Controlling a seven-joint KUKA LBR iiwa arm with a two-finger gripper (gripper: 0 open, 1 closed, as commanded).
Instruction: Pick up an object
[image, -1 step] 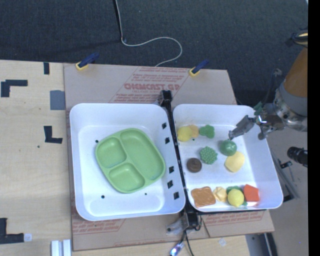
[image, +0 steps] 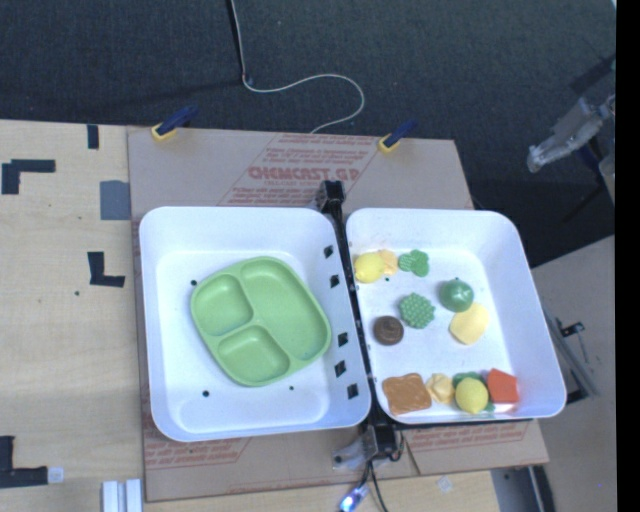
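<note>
On the bench (image: 60, 300) two shallow white bins sit side by side on a cardboard sheet (image: 290, 165). The left bin (image: 165, 300) holds one large pale green divided plate (image: 260, 320), its long axis running from far left to near right.

The right bin (image: 525, 300) holds the small toy foods, any of which could serve as the object to pick up. From larger to smaller: a brown slice of toast (image: 405, 393) at the near edge, lying flat; a red-orange block (image: 503, 387) in the near right corner, touching a yellow-green fruit (image: 471, 395); a yellow wedge (image: 470, 323), whose long axis seems to slant from near left to far right, though it is small and blurred; a green apple (image: 458, 294); a spiky green ball (image: 417, 310); a lemon (image: 369, 267); a brown disc (image: 388, 330).

At the far right, well apart from both bins, the gripper (image: 560, 145) hangs over the dark floor; whether the claw is wide or narrow cannot be told.

This looks like the opening step: nothing is grasped. The next move calls for travelling left and nearer over the right bin, then descending on a piece that stands apart, such as the disc.
</note>
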